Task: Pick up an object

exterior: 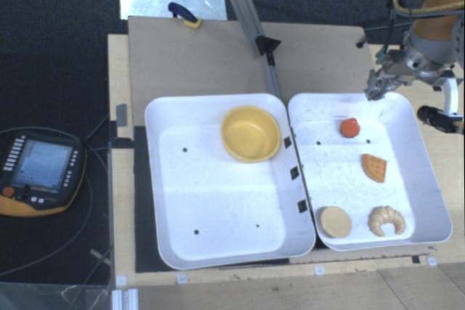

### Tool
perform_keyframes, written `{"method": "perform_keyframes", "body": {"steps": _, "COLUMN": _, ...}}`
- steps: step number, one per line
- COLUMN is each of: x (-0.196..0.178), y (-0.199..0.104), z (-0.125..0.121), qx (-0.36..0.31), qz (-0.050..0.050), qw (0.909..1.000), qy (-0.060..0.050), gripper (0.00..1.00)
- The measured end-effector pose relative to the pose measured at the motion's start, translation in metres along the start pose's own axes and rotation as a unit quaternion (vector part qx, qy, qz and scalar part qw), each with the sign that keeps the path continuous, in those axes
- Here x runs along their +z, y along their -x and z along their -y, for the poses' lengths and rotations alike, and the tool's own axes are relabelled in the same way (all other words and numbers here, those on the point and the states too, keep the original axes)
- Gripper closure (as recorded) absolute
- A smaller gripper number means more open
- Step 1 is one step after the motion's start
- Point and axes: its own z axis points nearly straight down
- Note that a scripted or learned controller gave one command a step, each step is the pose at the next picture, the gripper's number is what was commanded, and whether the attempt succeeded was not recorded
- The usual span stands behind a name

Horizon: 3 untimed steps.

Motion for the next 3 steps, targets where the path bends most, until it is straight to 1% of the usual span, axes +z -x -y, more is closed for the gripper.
{"method": "perform_keyframes", "body": {"steps": 1, "x": -0.044, "y": 0.0, "z": -0.001, "qx": 0.0, "qz": 0.0, "qw": 1.0, "qy": -0.001, "gripper": 1.0}}
{"method": "perform_keyframes", "body": {"steps": 2, "x": -0.033, "y": -0.05, "z": 0.012, "qx": -0.002, "qz": -0.001, "qw": 1.0, "qy": -0.003, "gripper": 1.0}}
{"method": "perform_keyframes", "body": {"steps": 3, "x": -0.032, "y": -0.096, "z": 0.034, "qx": -0.002, "qz": -0.001, "qw": 1.0, "qy": -0.003, "gripper": 1.0}}
